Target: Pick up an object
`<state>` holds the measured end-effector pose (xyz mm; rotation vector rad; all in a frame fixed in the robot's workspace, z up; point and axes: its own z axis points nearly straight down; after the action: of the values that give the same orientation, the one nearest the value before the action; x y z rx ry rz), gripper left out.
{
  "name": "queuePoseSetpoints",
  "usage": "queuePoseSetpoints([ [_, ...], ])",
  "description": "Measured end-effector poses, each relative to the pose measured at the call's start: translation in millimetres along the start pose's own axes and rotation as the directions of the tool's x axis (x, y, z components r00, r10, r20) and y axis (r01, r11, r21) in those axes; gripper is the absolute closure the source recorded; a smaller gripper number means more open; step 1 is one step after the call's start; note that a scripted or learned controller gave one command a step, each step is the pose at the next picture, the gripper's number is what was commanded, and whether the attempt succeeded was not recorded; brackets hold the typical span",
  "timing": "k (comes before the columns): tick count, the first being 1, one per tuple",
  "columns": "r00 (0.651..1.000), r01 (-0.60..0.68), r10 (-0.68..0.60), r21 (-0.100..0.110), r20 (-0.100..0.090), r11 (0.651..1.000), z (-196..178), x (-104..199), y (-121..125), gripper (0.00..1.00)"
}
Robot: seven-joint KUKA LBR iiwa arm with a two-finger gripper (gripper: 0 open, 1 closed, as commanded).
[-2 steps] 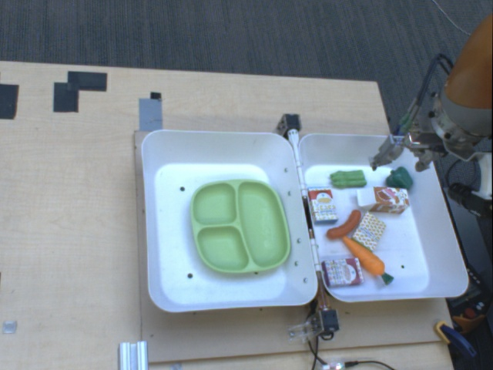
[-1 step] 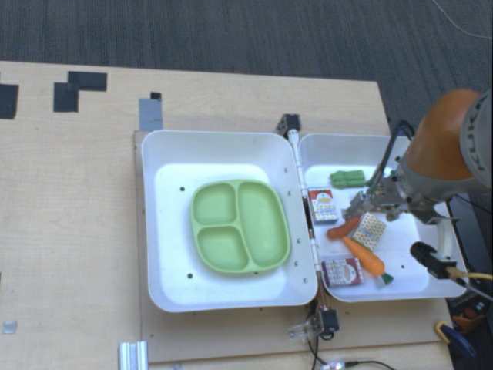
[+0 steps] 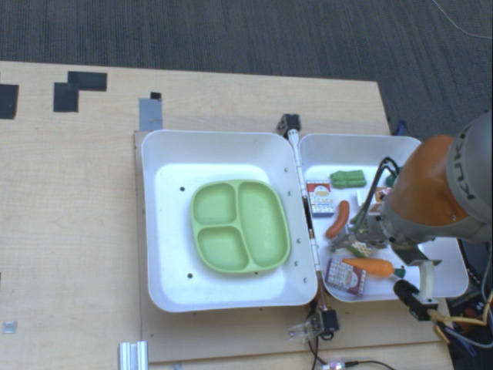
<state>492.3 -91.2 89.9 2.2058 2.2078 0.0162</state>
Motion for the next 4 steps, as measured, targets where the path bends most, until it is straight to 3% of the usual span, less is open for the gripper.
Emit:
queuePoseSetpoints([
  [1,1.000,0.002,-0.002,-0.008,-0.002,1.000,-13,1,4,1.00],
  [2,1.000,0.003,-0.003,-0.007,-0.002,1.000,-12,2,3,0.00],
  [3,1.000,0.004,-0.004,-0.011,-0.002,1.000,-23,2,5,1.00],
  [4,1.000,0.004,-0.004,-0.011,-0.002,1.000,-23,2,5,0.00],
])
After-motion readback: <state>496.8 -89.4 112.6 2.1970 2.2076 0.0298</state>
